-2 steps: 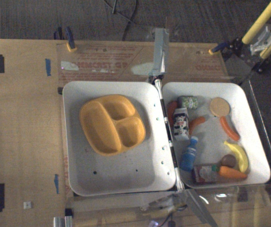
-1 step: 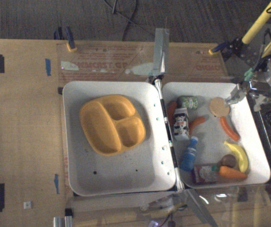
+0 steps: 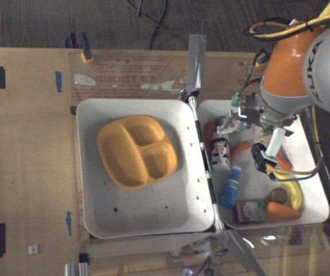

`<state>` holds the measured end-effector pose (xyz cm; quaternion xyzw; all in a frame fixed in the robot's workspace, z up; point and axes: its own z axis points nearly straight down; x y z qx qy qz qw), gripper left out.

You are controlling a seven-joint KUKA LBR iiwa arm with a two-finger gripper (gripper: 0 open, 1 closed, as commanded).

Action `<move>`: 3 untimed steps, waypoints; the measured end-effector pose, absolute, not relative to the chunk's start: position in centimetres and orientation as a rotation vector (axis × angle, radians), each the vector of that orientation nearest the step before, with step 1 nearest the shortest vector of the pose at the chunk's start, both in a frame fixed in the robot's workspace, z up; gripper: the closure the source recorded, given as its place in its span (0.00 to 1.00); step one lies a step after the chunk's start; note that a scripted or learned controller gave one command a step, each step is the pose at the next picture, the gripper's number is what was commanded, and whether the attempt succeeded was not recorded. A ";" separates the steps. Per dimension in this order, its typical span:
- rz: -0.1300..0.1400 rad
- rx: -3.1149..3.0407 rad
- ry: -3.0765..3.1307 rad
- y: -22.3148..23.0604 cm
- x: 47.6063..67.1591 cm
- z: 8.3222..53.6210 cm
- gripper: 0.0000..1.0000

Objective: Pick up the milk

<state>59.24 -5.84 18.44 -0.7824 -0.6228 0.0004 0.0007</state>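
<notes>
right, we're looking down on the worktop (image 3: 33,154) and the milk (image 3: 220,153) is not picked yet, as far as we can judge. it's a small carton lying in the right bin (image 3: 314,154), hard against that bin's left wall, just below a reddish sausage-shaped piece (image 3: 209,132) and just above a blue bottle (image 3: 230,187). its long axis runs roughly up and down the view, near parallel to the wall between the bins; which end is the top we can't make out.

the arm's gripper (image 3: 241,118) hangs over the upper part of the same bin, near the carton but up and to its right, and we see nothing between its tips. whether the jaws are spread or pressed together, we cannot tell from here.

so what's left, by our reckoning: line up over the carton, close on it, and lift. the left bin (image 3: 90,211) holds a yellow divided tray (image 3: 136,151); a banana (image 3: 294,193) and a carrot (image 3: 281,210) lie lower right.
</notes>
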 end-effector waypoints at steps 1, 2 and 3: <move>0.000 -2.227 -2.213 -11.4 51.7 16.7 0.00; -0.001 -2.217 -2.228 -10.6 63.1 13.3 0.00; -0.001 -2.255 -2.189 -16.1 54.7 10.7 0.00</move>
